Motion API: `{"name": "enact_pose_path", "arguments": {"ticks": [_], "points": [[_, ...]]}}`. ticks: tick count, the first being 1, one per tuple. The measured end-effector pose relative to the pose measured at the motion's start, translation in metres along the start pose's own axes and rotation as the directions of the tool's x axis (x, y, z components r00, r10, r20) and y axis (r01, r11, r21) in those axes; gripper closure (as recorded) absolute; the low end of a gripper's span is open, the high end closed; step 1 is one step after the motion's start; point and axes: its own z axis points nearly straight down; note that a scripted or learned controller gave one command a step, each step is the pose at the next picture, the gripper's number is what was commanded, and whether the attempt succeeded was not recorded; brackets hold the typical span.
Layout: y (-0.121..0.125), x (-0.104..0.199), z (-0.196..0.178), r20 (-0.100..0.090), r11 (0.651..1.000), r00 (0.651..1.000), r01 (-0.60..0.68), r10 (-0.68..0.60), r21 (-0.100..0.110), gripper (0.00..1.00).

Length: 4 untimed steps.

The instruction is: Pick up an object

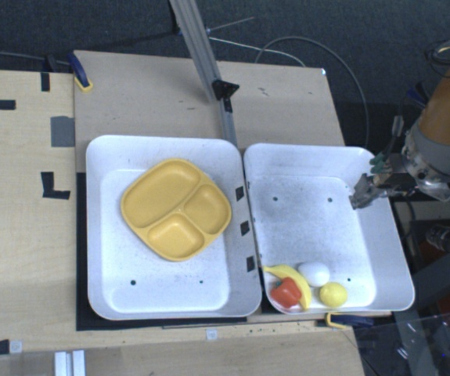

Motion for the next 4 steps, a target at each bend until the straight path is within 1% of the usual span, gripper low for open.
{"name": "enact_pose_path", "arguments": {"ticks": [1, 2, 3, 4], "points": [[0.013, 0.048, 0.018, -0.001, 1.000, 1.000, 0.004, -0.004, 0.004, 1.00], [0.031, 0.108, 0.028, -0.002, 1.000, 1.000, 0.006, -0.006, 0.003, 1.00], [0.037, 0.154, 0.028, -0.001, 1.000, 1.000, 0.005, -0.005, 0.003, 1.00], [0.053, 0.212, 0.028, -0.002, 1.000, 1.000, 0.007, -0.007, 0.002, 1.00]]}}
